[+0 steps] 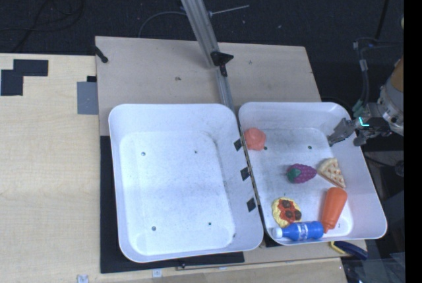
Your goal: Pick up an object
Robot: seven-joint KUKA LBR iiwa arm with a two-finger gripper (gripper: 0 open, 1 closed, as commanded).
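fingers (344,132): aperture cannot tell, over right bin's (310,111) far-right rim | waffle (331,172) just below, apart

You have two white bins: a left bin (175,176) and a right bin (297,120). The right bin holds six items: pink ball (255,138), purple grapes (301,173), waffle piece (331,172), carrot (333,206), pizza toy (287,210), blue bottle (301,231).

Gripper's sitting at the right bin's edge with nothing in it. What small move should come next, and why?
Probably ease the gripper leftward and down into the shallow white right bin, toward the tan waffle-patterned toy wedge. It sits at the bin's right rim, apart from every item, and that wedge looks nearest, with the purple toy grape cluster just beyond.
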